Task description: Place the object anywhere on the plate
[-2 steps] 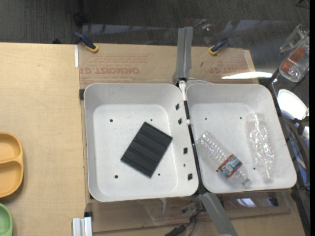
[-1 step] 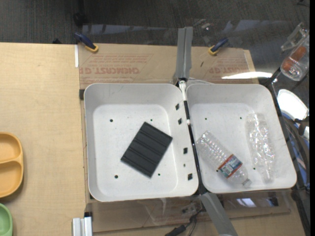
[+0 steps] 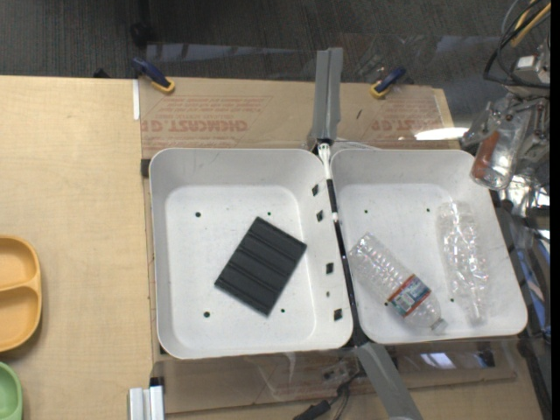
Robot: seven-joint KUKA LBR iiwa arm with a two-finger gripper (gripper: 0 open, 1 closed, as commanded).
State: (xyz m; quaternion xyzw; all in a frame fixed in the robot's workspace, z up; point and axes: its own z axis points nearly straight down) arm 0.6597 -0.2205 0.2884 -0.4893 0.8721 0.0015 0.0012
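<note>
While the arm (image 3: 503, 151) sits at the right bin's (image 3: 385, 175) far right corner | gripper state: cannot tell | 2 clear bottles (image 3: 398, 284) (image 3: 462, 256) in right bin | black ridged block (image 3: 261, 265) in left bin (image 3: 175, 234) | orange plate (image 3: 17, 296) at left edge

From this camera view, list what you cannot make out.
- Gripper: at the camera view's right edge, blurred and tangled with cables; its state can't be read.
- Orange plate: cut off by the left edge.
- Bottle label: print too small to read.
- Green dish: mostly cropped at the bottom-left corner.
</note>
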